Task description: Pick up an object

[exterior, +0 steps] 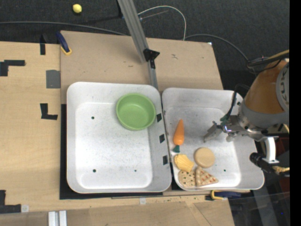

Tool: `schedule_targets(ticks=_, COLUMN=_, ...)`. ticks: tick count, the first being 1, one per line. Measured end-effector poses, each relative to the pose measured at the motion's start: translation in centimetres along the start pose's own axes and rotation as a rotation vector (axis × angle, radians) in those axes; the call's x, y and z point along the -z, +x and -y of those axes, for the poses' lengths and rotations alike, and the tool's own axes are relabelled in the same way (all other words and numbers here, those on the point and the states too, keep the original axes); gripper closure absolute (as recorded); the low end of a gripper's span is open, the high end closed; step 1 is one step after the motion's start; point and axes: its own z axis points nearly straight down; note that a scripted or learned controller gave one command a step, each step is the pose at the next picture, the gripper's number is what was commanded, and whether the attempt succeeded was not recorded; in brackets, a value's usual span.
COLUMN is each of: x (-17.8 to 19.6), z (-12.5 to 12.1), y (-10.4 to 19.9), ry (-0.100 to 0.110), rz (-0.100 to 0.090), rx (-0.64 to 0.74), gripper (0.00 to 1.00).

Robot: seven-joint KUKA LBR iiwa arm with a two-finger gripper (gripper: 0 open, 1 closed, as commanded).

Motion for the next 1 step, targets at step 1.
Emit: schedule_targets(ticks=1, x=-4.40, z=-0.05, y=0.00, ry=-0.006, rz=0.002, rx=0.000, gripper=0.00)
